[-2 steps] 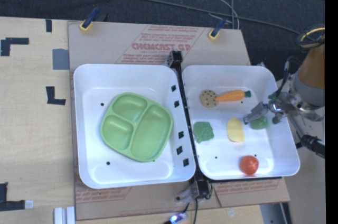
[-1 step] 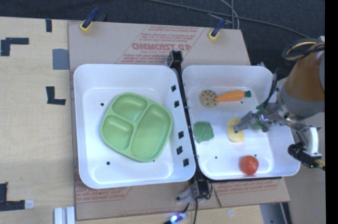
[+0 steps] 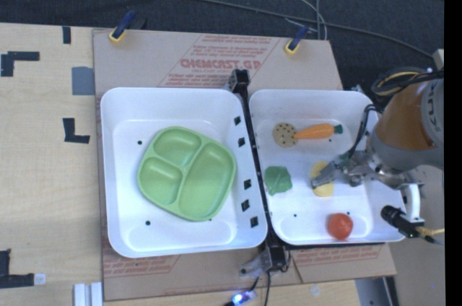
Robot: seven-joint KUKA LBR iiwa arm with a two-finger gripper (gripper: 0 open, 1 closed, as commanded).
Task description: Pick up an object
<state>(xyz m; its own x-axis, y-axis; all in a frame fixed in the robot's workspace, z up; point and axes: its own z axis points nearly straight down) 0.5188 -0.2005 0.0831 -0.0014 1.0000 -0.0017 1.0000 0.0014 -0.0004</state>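
Glossy white plastic bins (image 3: 115,153), matt green plastic plate (image 3: 188,172), brown cardboard sheet (image 3: 216,59), pale wood-grain tabletop (image 3: 43,189)

Red printing runs across the brown cardboard sheet (image 3: 216,55) that lies under the two bins, on the strip showing behind them. The largest line appears to read "CHEMCAST GP", slanted slightly with the sheet; the last letters are soft and uncertain. Smaller red lines sit above and below it, too blurred to make out. More faint red print shows on the cardboard's front edge below the left bin, also illegible. Black marks on the wooden worktop (image 3: 43,102) are plain angular shapes, not letters.
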